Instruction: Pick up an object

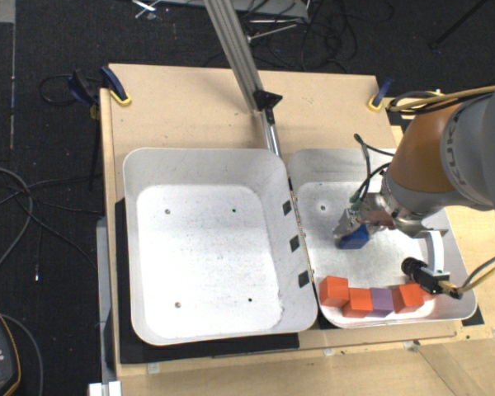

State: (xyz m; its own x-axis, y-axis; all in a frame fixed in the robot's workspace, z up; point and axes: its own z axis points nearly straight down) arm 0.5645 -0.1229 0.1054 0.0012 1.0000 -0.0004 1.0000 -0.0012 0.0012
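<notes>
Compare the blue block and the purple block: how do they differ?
The blue block sits directly at the tool, mid-bin; the purple block lies by the right bin's near wall. The blue block is apart from other blocks; the purple block sits between orange blocks. Both are in the right bin.

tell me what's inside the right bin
The right bin holds a row of orange and purple blocks along its near wall and a blue object at the gripper. The arm covers part of its floor.

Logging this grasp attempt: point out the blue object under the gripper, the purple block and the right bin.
blue object (354,237), camera view, its visible blue face
purple block (382,300), camera view, top face
right bin (323,176), camera view, bare far floor
</notes>
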